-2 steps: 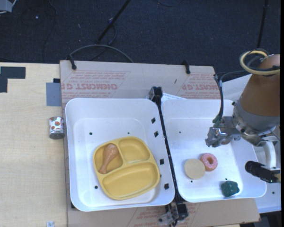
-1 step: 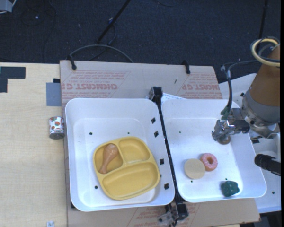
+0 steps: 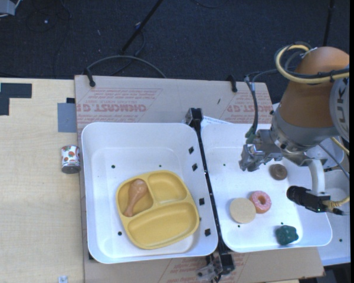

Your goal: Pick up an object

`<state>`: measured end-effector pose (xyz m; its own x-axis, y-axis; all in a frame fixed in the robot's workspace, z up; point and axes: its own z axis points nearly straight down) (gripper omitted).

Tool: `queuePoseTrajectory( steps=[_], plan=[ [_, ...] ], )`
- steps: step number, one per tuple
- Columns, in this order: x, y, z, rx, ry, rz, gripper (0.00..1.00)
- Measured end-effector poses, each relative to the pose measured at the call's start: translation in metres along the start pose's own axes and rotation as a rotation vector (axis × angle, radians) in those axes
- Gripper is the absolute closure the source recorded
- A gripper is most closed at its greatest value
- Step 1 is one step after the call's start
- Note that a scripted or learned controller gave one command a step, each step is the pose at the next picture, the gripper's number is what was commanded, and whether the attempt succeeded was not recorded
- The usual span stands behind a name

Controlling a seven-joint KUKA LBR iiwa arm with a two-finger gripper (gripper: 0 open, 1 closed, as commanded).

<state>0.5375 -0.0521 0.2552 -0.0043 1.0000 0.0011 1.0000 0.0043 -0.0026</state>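
In the right bin [image 3: 224, 140] lie a pink-frosted donut [image 3: 261, 201], a round tan cookie [image 3: 243, 210], a small brown round piece [image 3: 278, 171] and a green lumpy object [image 3: 287, 234]. My gripper [image 3: 251, 158] hangs over the bin's upper middle, left of the brown piece and above the donut and cookie. Nothing shows between its fingers. The left bin [image 3: 106, 140] bears a yellow divided plate [image 3: 159, 220] with a tan chicken drumstick [image 3: 135, 195] in its upper left compartment.
A small printed can [image 3: 70, 158] lies on the wooden bench left of the left bin. A black divider [image 3: 204, 181] runs between the bins. The arm's orange and grey body [image 3: 312, 99] looms over the right bin's far right corner, with a black part [image 3: 307, 198] below it.
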Motion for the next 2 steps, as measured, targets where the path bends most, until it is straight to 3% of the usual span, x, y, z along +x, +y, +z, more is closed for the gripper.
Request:
queuePoseTrajectory(
  steps=[2],
  plan=[
    [0.111, 0.023, 0.007, 0.0, 0.001, -0.001, 1.0]
  ],
)
